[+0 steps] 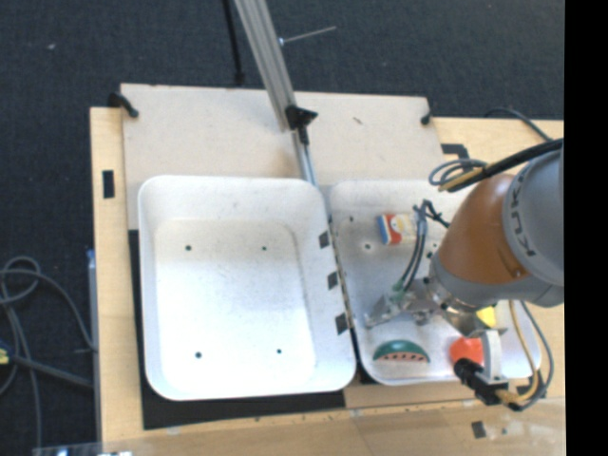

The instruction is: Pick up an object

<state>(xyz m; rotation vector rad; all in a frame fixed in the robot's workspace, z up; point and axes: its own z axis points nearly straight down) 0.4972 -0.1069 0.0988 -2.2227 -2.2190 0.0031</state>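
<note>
Objects: small red-white-blue item at 12 o'clock in right bin; green-and-red piece at 6 o'clock; orange piece toward 4 o'clock.
Gripper: low over right bin centre, beneath arm.
Fingers: state cannot be told; nothing seen held.
Left bin: white, beside right bin.

So the bench is light wood, with a pale board lying across the back of it. The left white bin has a speckled floor with four small dark dots. A metal rail slants from the top down to a black clamp. Dark carpet all around, grey cables looping at far left.
</note>
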